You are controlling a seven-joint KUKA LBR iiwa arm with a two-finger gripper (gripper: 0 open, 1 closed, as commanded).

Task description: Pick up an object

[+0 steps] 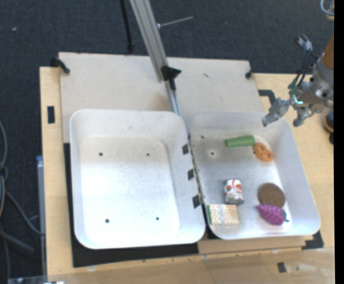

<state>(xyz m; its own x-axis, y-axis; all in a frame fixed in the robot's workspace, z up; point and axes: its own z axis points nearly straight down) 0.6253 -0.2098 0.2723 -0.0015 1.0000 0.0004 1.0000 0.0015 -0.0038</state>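
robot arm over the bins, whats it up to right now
The arm reaches in from the right, and its gripper sits open at the upper right corner of the right bin, holding nothing. All the objects lie in that bin: a green cylinder and an orange piece nearest the gripper, then a small can, a brown disc, a purple grape bunch and a patterned block. Nothing has been picked up yet.
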